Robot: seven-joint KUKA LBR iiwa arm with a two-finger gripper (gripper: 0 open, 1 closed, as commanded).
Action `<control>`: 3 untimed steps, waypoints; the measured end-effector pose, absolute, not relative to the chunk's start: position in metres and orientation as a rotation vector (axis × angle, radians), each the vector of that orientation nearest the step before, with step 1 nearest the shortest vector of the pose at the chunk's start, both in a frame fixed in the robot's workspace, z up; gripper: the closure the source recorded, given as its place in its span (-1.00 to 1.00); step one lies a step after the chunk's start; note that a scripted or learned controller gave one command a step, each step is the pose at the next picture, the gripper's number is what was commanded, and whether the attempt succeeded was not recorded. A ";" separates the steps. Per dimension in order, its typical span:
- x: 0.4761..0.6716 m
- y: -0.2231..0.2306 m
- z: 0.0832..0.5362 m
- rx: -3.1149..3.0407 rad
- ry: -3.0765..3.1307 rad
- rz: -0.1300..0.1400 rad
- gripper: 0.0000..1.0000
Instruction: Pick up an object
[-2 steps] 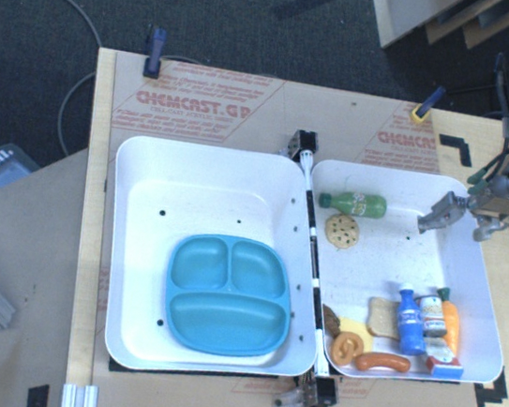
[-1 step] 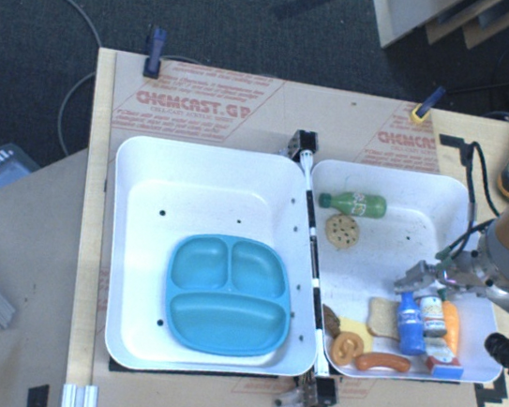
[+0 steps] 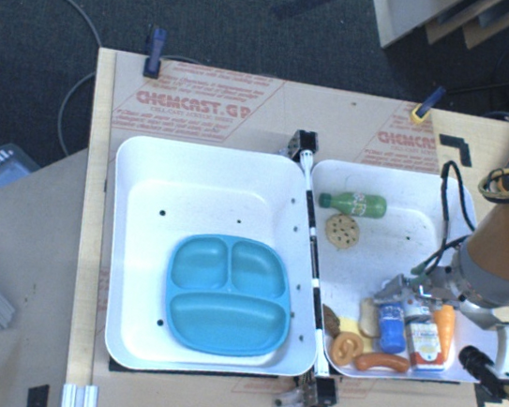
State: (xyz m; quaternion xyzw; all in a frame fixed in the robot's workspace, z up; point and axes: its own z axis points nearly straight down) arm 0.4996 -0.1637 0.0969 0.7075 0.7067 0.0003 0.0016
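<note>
From my station I see the left bin (image 3: 137,228) holding a blue divided plate (image 3: 226,295). The right bin (image 3: 399,186) has a green bottle (image 3: 354,203) and a cookie (image 3: 341,230) at its far side, and a near-corner cluster: blue packet (image 3: 391,329), carrot (image 3: 445,329), sausage (image 3: 380,363), pretzel (image 3: 345,347). The gripper (image 3: 409,289) hangs just above that cluster; I cannot tell its state.

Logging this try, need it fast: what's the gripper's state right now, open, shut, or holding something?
Gripper: cannot be told. It hangs low over the cluttered near corner of the right bin, just above the blue packet.
</note>
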 end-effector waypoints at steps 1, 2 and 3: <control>0.482 -0.109 0.087 2.217 2.217 0.008 -1.00; 0.484 -0.111 0.100 2.211 2.206 0.014 1.00; 0.563 -0.018 0.185 2.220 2.223 0.002 1.00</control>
